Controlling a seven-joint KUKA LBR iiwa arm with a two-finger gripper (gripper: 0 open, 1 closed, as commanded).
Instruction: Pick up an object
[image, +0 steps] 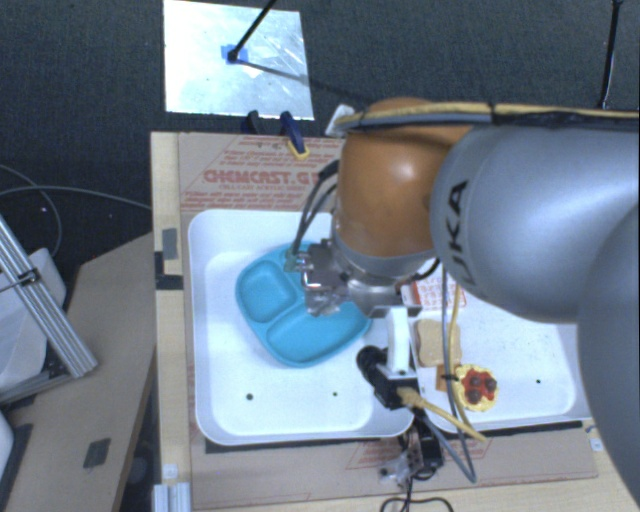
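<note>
The big grey arm (520, 200) hangs low over the left bin (225, 400), right above the blue divided plate (285, 310), likely to grab it. Its wrist hides the gripping part, so I cannot tell more.

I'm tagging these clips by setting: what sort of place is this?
Probably a robotics lab test bench, not a kitchen. A KUKA arm hangs over two white bins on a cardboard-covered bench; one holds a blue divided plate. Aluminium framing and loose cables stand beside it.
</note>
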